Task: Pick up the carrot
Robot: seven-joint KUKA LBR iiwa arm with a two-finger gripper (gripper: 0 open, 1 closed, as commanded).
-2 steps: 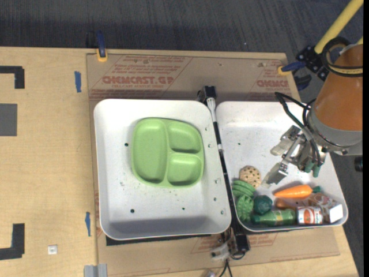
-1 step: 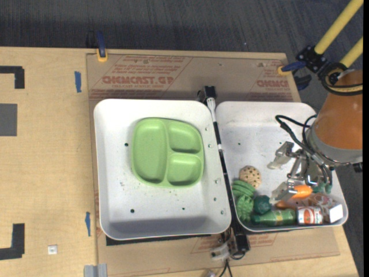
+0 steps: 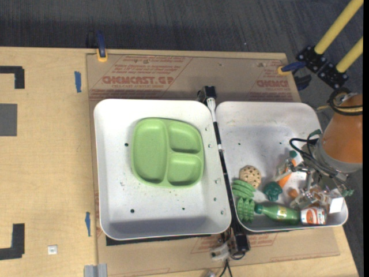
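The carrot (image 3: 282,181) is a small orange piece with a green leafy end, lying in the right bin (image 3: 259,126) near its front right. My gripper (image 3: 309,188) is low in the same bin, just right of the carrot, among a clutter of small items. The orange band of the arm (image 3: 345,137) rises above it and hides part of the bin's right side. I cannot make out whether anything sits in the gripper.
A round cookie (image 3: 249,173), a green knobbly toy (image 3: 244,198), a green bottle (image 3: 278,213) and a red-and-white can (image 3: 315,216) crowd the right bin's front. The left bin (image 3: 115,166) holds a green divided plate (image 3: 168,151).
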